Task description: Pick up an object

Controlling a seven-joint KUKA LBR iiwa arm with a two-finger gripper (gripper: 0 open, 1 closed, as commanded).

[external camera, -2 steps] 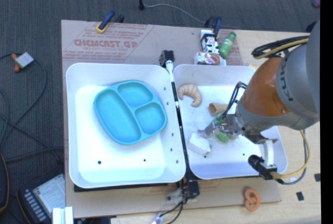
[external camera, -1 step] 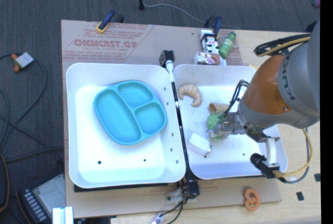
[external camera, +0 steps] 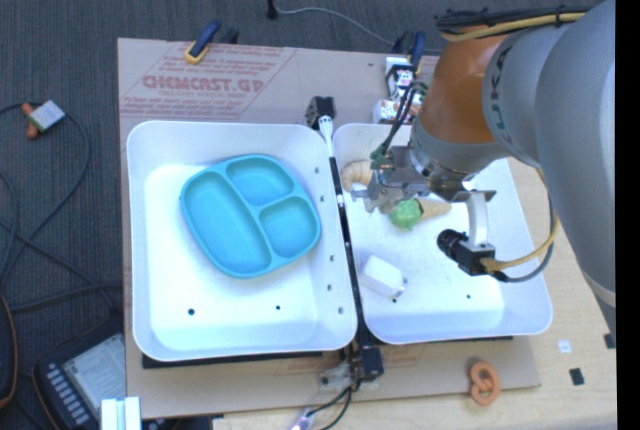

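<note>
Gripper (external camera: 400, 198) sits low in the right bin (external camera: 520, 318), finger state hidden under the wrist; green object (external camera: 406, 214) lies just beneath it. Grasp stage, I reckon; next comes closing and lifting

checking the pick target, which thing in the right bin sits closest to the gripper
The green ball. It lies right under the gripper, while the white block sits apart toward the bin's front edge and the tan piece lies by the divider.

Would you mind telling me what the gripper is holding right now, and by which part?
It cannot be told: the gripper sits right over a green object in the right bin, but any hold is hidden.
</note>
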